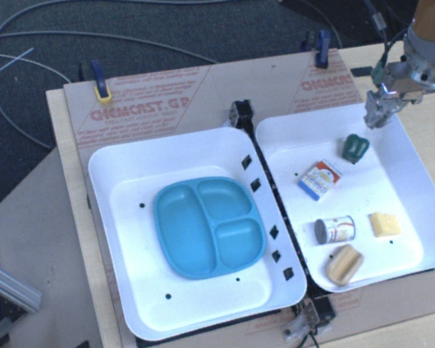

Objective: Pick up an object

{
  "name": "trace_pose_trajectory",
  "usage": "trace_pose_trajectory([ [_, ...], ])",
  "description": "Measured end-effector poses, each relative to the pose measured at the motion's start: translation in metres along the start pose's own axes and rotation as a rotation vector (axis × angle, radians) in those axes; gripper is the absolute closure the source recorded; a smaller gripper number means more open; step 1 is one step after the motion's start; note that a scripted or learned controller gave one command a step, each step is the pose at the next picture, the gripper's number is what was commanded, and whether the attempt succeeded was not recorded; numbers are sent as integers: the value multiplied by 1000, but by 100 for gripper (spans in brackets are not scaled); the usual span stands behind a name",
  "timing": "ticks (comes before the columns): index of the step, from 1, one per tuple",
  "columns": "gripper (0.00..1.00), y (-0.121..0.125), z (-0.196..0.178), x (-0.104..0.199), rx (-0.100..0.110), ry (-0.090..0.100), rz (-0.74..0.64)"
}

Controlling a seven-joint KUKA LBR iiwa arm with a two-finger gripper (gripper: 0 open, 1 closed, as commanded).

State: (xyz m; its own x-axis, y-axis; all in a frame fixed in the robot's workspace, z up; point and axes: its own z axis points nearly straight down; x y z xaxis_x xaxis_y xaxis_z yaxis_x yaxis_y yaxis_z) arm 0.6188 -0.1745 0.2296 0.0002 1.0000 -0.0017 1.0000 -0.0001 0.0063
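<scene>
**Green object near the far wall of the right bin, hand poised beside it**

Dark green in colour, a small rounded object (355, 148) is seen lying in the far part of the right bin (418, 175), close to its far wall. The hand (379, 111) is placed just above and to the right of it, over the bin's far right corner; nothing is seen between its fingers, and how far they are parted cannot be told from this slanted view.

Near the green object, toward the bin's middle, a small box (319, 179) printed in blue, white and orange is laid at a tilt. Closer to the near edge, a small can (336, 230) with a white label is laid on its side, and a pale yellow block (385, 223) is set just beside it on the right. A tan, rounded piece (343, 264) is found at the near wall, below the can.

The left bin (127, 227) is occupied by a light blue divided plate (208, 225) with three compartments, set near its centre.

Both bins are carried side by side on a board-covered counter (186, 91), to whose far edge two clamps (101, 83) are fixed. Cables (13, 55) are strewn on the dark floor beyond.
</scene>
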Motion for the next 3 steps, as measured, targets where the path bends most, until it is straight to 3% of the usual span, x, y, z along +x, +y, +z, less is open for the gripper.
trace_pose_trajectory([
  [1,100,1,-44,1,-1,0,-2],
  [3,100,-8,-14,107,9,4,-5],
])
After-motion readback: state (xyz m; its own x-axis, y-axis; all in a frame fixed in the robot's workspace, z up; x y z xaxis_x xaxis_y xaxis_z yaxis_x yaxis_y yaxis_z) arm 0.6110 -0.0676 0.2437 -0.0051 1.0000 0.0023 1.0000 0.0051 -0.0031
